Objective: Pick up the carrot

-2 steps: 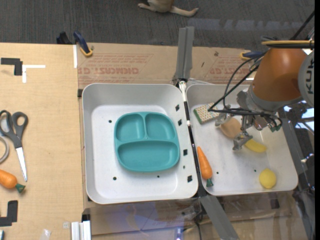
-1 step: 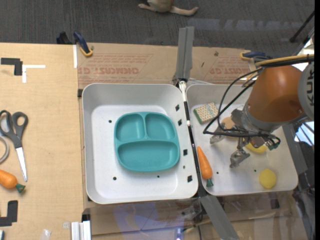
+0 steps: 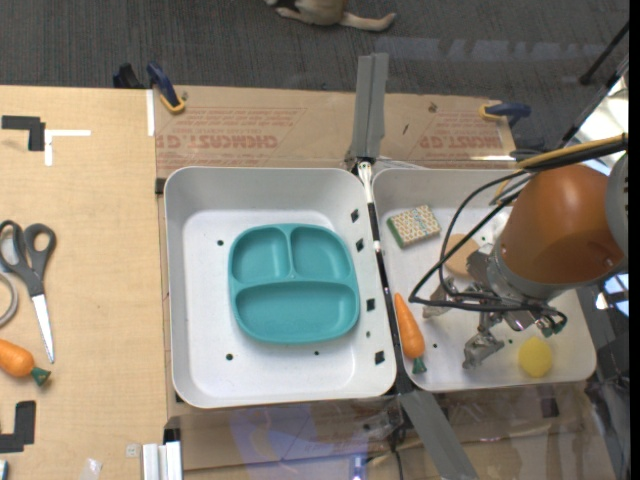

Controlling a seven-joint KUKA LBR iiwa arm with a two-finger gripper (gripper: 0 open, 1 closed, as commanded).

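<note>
Seen from above the surface [image 3: 80,268], your arm [image 3: 556,226] reaches in from 3 o'clock over the right bin [image 3: 440,383], its orange band filling the bin's 3 o'clock side. The gripper [image 3: 485,348] hangs low in the bin toward 5 o'clock, jaws pointing down with only a narrow gap and nothing between them. The carrot [image 3: 408,330] you are after lies against the bin's wall at 9 o'clock, green end toward 6 — near the gripper but apart from it. A yellow ball [image 3: 535,357] sits just beside the gripper at its 3 o'clock; a checked sponge [image 3: 414,225] rests near the bin's 11 o'clock corner. The left bin [image 3: 190,298] carries a teal divided plate [image 3: 294,283]. On the wood at far 9 o'clock lie scissors [image 3: 30,268] and a second carrot [image 3: 18,360].
</note>
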